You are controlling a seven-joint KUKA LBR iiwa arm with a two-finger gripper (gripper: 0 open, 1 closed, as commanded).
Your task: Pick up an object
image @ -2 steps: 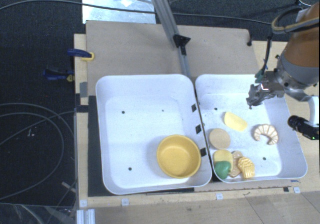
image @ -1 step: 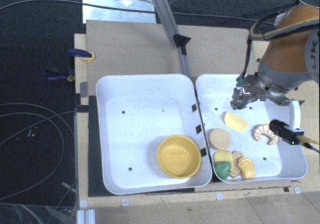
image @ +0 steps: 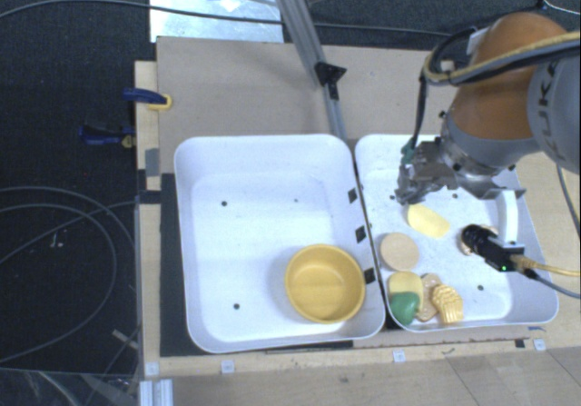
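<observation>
Plainly, the gripper (image: 414, 184) hangs low inside the right bin (image: 536, 304), behind the round tan disc (image: 399, 252) that lies near that bin's middle. Whether the gripper is open or closed cannot be told, since the wrist above covers it. Nothing can be seen held in it.

A pale yellow lump (image: 428, 221) lies just behind the disc and a little to the picture's right, close under the gripper; whether the two touch is unclear. Just in front of the disc sits a yellow and green piece (image: 405, 297), and to that piece's right, also in front of the disc, a ridged golden piece (image: 446, 303). Left of the disc, across the two bins' meeting walls, a yellow bowl (image: 325, 282) stands upright in the left bin (image: 236, 186).

Dark lettering (image: 565, 109) runs along the grey arm, far right of the disc, cut by the picture's edge and too partial to read.
</observation>
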